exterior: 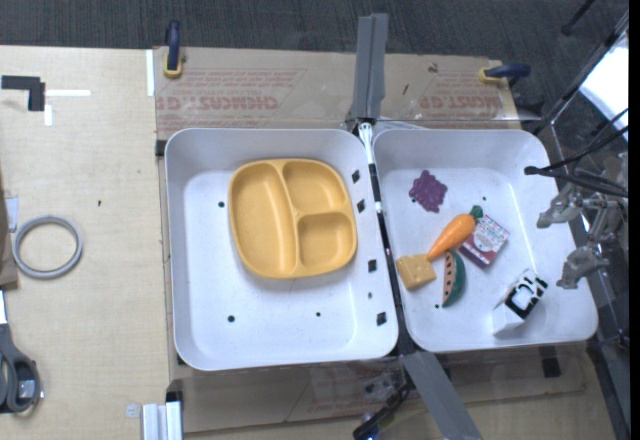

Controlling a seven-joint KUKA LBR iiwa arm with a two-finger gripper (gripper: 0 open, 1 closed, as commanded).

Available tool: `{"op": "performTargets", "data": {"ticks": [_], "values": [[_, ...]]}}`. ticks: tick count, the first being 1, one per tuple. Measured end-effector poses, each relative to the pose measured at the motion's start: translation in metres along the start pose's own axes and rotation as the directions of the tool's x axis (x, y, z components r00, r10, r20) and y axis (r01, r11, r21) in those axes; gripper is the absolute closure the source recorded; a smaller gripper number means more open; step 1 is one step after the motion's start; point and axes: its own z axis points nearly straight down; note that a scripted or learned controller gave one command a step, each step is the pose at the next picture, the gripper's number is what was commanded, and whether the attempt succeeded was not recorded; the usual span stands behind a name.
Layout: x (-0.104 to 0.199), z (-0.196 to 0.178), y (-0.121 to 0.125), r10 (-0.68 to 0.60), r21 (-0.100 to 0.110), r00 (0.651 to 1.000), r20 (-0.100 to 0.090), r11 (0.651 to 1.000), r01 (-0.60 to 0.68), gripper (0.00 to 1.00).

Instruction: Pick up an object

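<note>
The gripper (558, 250) is seen at the 3 o'clock rim of the right bin (500, 156), its fingers spread wide and nothing held. The objects to be picked lie in that bin: a carrot (452, 234) near the centre, purple grapes (428, 190) at its 11 o'clock, a small carton (485, 240) just beside it at 3, a cheese wedge (415, 271) at 8, a pea pod (453, 280) at 6. A yellow divided plate (292, 218) is set in the left bin (200, 308).

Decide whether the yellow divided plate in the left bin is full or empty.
Empty: all three compartments of the yellow plate show bare surface; the carrot lies apart in the right bin.
</note>
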Motion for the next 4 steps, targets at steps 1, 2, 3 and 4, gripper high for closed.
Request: {"op": "performTargets", "data": {"ticks": [1, 2, 3, 4], "values": [[-0.045, 0.069, 0.0, 0.203, 0.0, 0.979, 0.0, 0.979, -0.203, 0.0], [-0.113, 0.122, 0.042, 0.495, -0.002, 0.869, 0.006, 0.869, -0.495, 0.0], [-0.115, 0.111, 0.043, 0.491, -0.001, 0.871, 0.01, 0.871, -0.491, 1.0], [-0.114, 0.111, 0.043, 0.491, -0.001, 0.871, 0.009, 0.871, -0.491, 0.0]]}}
